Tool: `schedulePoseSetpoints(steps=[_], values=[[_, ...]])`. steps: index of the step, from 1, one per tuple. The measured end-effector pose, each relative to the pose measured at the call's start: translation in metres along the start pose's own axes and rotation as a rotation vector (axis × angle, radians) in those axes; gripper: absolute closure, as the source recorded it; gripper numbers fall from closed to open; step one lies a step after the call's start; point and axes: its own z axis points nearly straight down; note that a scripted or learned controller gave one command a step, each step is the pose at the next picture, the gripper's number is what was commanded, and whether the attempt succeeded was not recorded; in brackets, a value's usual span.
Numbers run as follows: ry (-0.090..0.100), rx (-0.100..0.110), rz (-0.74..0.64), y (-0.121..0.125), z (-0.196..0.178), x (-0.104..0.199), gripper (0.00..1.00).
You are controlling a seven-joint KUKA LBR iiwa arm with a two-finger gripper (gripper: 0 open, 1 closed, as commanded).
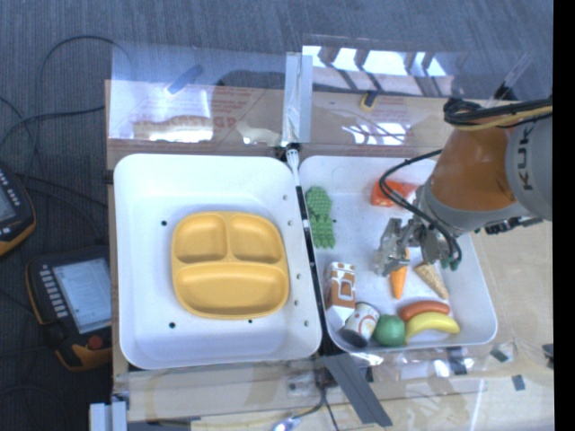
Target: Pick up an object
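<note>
No object had yet been lifted: the jaws hung low inside the right bin, directly above the carrot and beside the cone, which both lay on the bin floor. The arm reached in from the right with its wrist pointed downward. Whether the jaws were spread or closed could not be told, and nothing was visibly held.

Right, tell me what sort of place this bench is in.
Most likely a robotics lab set up for grasping trials. A grey and orange arm lowers its tool into a white bin of toy food, a yellow divided plate lies in the neighbouring bin, and a control pendant lies on the carpet.
</note>
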Motion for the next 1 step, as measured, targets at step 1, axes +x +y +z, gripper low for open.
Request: schedulePoseSetpoints(steps=[1], values=[[0.000, 0.000, 0.000, 0.0001, 0.0001, 0.0001, 0.00]])
